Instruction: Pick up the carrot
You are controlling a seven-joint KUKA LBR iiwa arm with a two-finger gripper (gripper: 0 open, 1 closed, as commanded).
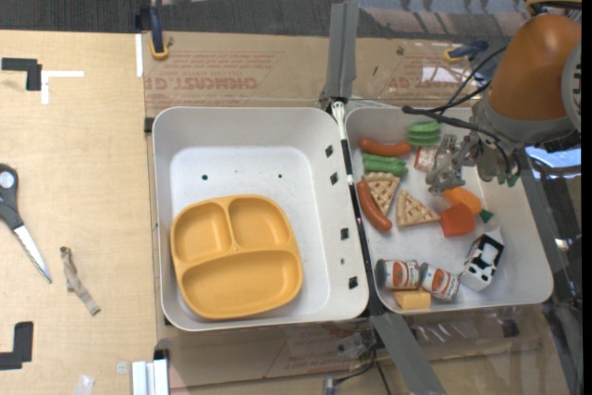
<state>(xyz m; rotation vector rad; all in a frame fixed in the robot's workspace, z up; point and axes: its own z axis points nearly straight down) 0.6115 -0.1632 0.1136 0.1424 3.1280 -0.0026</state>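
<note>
The carrot (463,198) is a small orange piece with a green tip, lying in the right bin (532,287) near its right wall, just above a red-orange chunk (457,221). My gripper (450,166) hangs low over the bin, just above and left of the carrot, below the arm's orange band (541,65). Its metal tip sits close to a small red and white item (425,159). I see nothing held in it.
The right bin also holds a sausage (386,146), green slices (424,132), a pea pod (384,165), two pizza slices (415,210), a hot dog (374,209), two cans (400,273), cheese (412,299) and a cow-print carton (483,260). A yellow divided plate (238,254) lies in the left bin.
</note>
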